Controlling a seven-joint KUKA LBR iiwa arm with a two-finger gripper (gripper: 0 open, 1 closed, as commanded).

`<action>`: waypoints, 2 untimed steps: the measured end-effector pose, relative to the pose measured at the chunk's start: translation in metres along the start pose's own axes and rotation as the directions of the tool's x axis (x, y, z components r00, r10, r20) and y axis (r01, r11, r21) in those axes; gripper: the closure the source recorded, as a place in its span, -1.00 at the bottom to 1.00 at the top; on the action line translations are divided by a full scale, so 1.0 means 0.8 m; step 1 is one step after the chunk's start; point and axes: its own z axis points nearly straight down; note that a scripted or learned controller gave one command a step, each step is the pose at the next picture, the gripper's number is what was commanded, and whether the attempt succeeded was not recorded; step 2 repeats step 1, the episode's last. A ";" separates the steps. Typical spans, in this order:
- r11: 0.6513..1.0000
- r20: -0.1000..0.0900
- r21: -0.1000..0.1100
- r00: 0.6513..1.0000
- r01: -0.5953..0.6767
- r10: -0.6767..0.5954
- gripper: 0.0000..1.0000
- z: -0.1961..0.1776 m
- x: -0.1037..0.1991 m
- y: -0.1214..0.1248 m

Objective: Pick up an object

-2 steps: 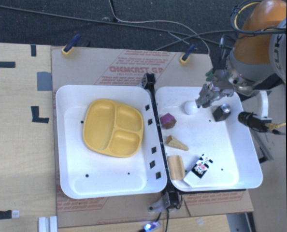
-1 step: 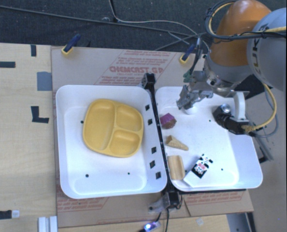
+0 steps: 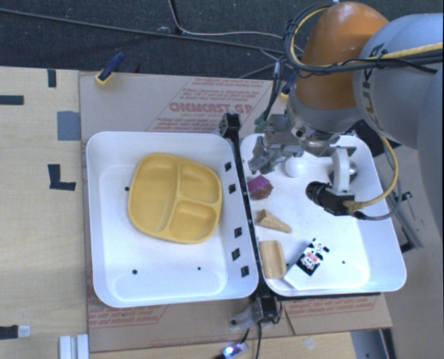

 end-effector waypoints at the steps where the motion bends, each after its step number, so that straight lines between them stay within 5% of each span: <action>1: 1.000 0.001 0.002 1.000 -0.001 0.001 1.00 0.031 0.062 -0.008; 2: 1.000 0.001 0.002 1.000 -0.001 0.001 1.00 0.031 0.062 -0.008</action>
